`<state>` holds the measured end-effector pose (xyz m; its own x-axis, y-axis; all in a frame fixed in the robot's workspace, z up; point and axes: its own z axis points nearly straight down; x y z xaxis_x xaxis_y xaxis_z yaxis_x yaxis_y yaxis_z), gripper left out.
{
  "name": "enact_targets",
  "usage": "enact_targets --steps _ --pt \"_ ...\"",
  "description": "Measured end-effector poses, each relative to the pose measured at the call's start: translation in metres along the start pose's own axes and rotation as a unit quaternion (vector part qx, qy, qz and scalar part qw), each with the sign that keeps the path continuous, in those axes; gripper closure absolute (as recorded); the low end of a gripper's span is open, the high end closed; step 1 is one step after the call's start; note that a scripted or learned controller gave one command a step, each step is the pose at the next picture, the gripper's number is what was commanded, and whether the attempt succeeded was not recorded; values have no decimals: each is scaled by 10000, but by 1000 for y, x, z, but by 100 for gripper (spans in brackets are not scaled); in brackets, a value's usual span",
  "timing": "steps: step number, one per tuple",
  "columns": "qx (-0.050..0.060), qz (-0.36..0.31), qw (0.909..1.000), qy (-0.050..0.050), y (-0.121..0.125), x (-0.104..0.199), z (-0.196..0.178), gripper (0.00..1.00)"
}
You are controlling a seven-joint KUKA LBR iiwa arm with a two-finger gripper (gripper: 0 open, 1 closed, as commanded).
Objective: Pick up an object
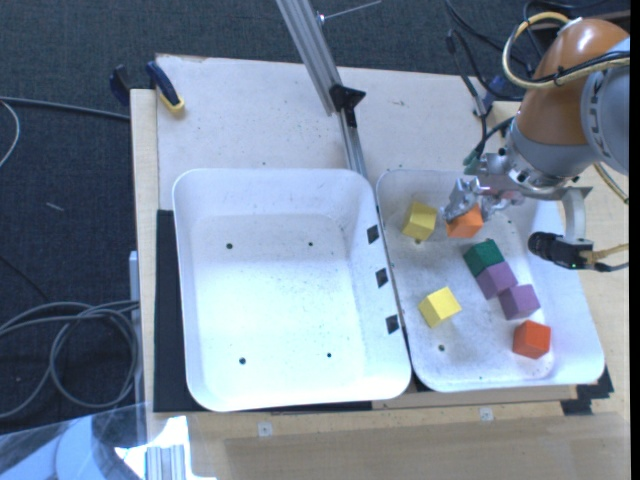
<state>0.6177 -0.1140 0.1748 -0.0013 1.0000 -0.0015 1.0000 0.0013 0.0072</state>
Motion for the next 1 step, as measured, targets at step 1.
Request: enact_targets --steps 1 --pt "-4 2 10000 -5 -1 -8 -61 100"
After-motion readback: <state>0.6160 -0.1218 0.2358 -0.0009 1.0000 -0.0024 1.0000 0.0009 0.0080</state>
